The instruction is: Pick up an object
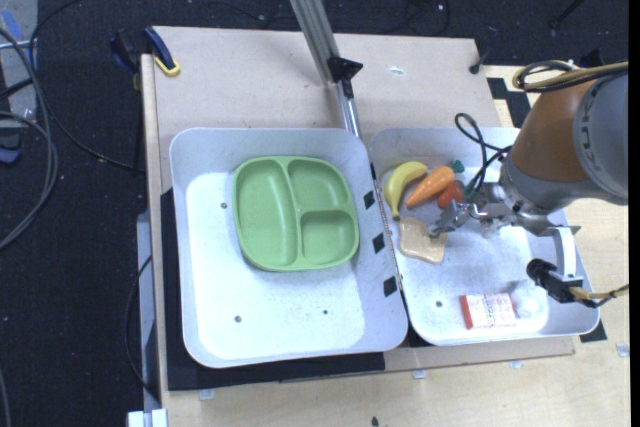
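- Hovering low over the right bin (560, 320): arm reaching in from the right, grey body with orange band, jaws (452, 215) at the upper middle of that bin.
- Jaws state: cannot tell; metal tip too small and cluttered by cables to make out open or closed.
- Nothing visibly between the jaws, so no grasp recorded.
- Candidate objects clustered at the jaws: banana (402, 183) at upper left of the right bin, carrot (431, 186) lying against it, small red item (455, 192) just beside the carrot, tan bread-like slice (421, 241) just below.
- Jaws tip sits between the carrot and the tan slice, very near both; contact with either not resolvable.
- Red-and-white box (488, 310) near the front edge of the right bin, well apart from the jaws, with a pale white lump (528, 303) beside it.
- Left bin (200, 315) carrying a green divided plate (297, 213); well apart from the arm, untouched.
- Both bins resting on the worktop (250, 75).
- Progress judged: approach done, pick not done. All objects lying flat in the bin, none lifted.
- Remaining: close on one item, probably carrot or tan slice, then lift clear.
- Risk judged: tight cluster, so a nudge or a double catch is likely.
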Robot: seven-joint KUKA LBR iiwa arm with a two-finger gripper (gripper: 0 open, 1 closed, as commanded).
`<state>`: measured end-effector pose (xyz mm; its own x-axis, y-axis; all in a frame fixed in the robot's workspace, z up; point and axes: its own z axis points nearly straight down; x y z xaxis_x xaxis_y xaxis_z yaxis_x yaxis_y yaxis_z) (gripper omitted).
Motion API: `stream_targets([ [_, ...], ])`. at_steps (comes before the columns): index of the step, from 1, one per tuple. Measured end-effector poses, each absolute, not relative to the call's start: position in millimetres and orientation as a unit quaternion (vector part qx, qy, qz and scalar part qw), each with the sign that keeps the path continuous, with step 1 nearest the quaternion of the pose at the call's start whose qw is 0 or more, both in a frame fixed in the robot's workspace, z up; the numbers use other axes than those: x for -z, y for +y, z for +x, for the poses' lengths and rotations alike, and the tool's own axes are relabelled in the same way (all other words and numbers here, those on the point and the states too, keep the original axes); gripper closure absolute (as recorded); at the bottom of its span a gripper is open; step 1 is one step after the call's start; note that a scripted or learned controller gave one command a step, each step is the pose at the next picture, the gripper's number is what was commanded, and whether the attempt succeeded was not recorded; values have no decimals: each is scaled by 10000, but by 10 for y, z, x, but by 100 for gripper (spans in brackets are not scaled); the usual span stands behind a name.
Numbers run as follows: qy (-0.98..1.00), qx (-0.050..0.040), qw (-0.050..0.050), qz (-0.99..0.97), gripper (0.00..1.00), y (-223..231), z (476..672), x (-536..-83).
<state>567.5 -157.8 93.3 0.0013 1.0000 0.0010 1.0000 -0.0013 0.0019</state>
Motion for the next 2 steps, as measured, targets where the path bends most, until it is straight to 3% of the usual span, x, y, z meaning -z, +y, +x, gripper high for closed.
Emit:
stream_targets([
  [1, 7069, -35, 38, 7073, 100, -1576, 5701, -1073],
  [2, 7077, -10, 24, 7065, 100, -1633, 5799, -1587],
])
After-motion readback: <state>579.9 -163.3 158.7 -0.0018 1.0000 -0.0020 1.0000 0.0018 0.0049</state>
